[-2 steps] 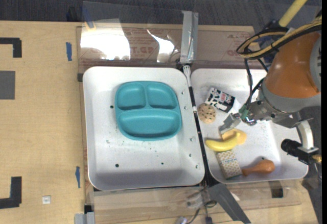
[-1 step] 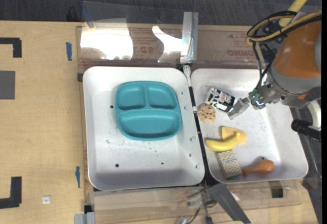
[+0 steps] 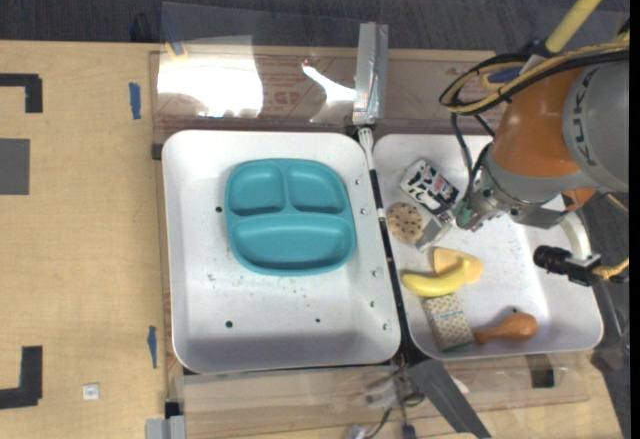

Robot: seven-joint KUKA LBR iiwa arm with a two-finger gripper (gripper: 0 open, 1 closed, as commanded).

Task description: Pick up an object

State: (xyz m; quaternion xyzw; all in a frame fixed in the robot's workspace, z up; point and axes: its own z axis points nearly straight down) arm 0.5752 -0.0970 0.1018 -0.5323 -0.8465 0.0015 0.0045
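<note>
The right bin (image 3: 570, 312) holds several small things. A round speckled cookie (image 3: 404, 220) lies near its left wall, with a black-and-white packet (image 3: 430, 184) just behind it. A yellow banana (image 3: 437, 280) and a yellow wedge (image 3: 460, 264) lie in the middle. Nearer the front are a patterned block (image 3: 449, 319) and an orange-brown drumstick shape (image 3: 506, 328). My gripper (image 3: 447, 220) hangs low over the bin between the packet, the cookie and the wedge. I see nothing lifted in it.
The left bin (image 3: 190, 307) carries a teal divided tray (image 3: 290, 215). A clear plastic sheet (image 3: 260, 77) and a grey bar (image 3: 369, 72) stand behind the bins. Cables (image 3: 490, 82) loop above the orange wrist band (image 3: 535, 137) at the right.
</note>
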